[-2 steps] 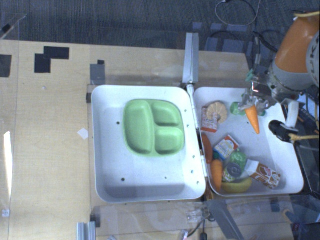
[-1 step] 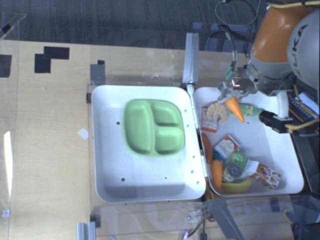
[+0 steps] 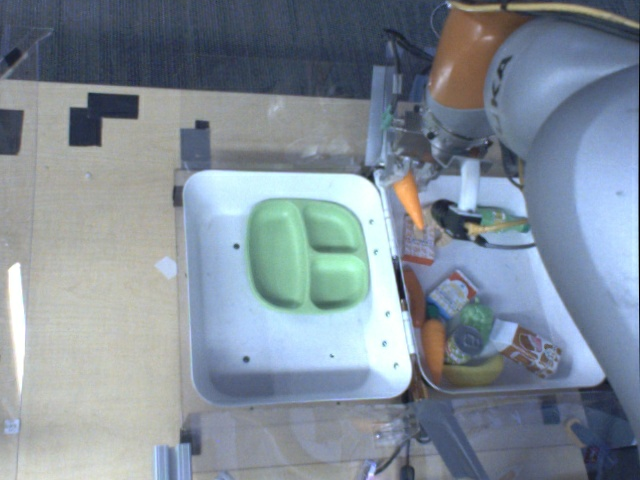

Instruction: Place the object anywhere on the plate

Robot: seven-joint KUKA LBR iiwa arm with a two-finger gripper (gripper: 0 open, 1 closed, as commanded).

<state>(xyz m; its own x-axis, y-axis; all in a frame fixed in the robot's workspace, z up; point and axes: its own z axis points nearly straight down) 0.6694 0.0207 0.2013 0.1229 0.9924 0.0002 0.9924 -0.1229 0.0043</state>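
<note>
Orange cone-shaped carrot (image 3: 409,202) hung directly beneath the end effector (image 3: 406,171), wide end up against it, tip pointing down and slightly right. It sat over the shared edge of the two bins, towards their far end, just on the right bin's side. How far the end effector stood open could not be told, as the wrist hardware crowded the spot. Whether it truly had hold of the carrot could not be told either.

Green three-compartment plastic plate (image 3: 305,253) lay in the middle of the left shallow white bin (image 3: 215,338). It was left of the carrot and apart from it, with the bin wall between them.

Counts:
- White bins: two, side by side on the pale wooden bench (image 3: 100,288).
- Plates: one.
- Orange carrots: two. One was at the end effector; the second carrot (image 3: 432,346) stood in the near left corner of the right bin (image 3: 495,273).
- Yellow banana (image 3: 476,372): one, along the near wall, touching the second carrot.
- Green round item (image 3: 477,318): one, in the near cluster.
- Small printed packets: three. A red-and-white one (image 3: 420,247) lay just below the hanging carrot's tip, a carton-like one (image 3: 452,293) by the green item, and a brown one (image 3: 530,349) farthest right.

Grey arm with its orange band (image 3: 468,60) reached in from the right, over the right bin.
</note>
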